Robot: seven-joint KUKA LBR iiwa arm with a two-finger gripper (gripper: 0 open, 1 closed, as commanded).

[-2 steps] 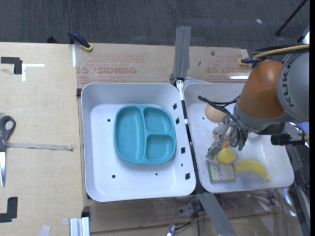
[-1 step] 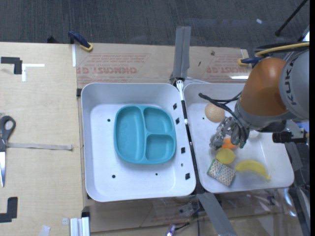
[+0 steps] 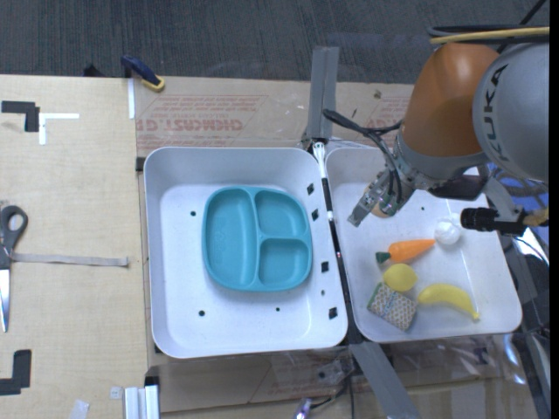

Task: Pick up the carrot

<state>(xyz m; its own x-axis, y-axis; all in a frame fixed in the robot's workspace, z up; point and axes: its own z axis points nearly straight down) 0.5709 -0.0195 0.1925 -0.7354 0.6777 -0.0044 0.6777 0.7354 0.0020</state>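
The orange carrot (image 3: 409, 250) with a green tip lies in the right bin (image 3: 489, 321), near its middle. My gripper (image 3: 374, 202) hangs over the upper left part of that bin, up and to the left of the carrot and apart from it. Nothing shows between its fingers. The large grey and orange arm covers the bin's upper right part.
In the right bin also lie a yellow lemon (image 3: 400, 277), a banana (image 3: 449, 299), a patterned sponge block (image 3: 392, 307) and a small white object (image 3: 447, 232). The left bin (image 3: 166, 260) holds a teal divided plate (image 3: 258, 237). Scissors (image 3: 9, 243) rest on the bench at far left.
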